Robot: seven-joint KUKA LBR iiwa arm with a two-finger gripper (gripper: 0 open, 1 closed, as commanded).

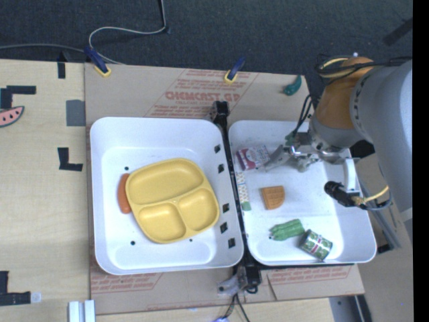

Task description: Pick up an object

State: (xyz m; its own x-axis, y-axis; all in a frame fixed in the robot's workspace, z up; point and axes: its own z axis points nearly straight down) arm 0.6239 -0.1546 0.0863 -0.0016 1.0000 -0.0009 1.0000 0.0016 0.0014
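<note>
The right bin (348, 247) holds several small objects. A red and white packet (249, 157) lies at its upper left, with a narrow printed strip (242, 194) just below it along the left wall. A tan, bread-like piece (272, 197) sits mid-bin. A green pickle-shaped toy (287, 229) and a small green can (315, 243) lie near the front. My gripper (273, 157) reaches in from the right, low over the bin, its tip right beside the packet's right edge. Nothing is visibly held.
The left bin (107, 247) holds a yellow divided plate (172, 198) with an orange object (123, 194) tucked under its left edge. The grey arm with its orange band (342, 106) covers the right bin's upper right corner. Black clips (220, 109) join the bins.
</note>
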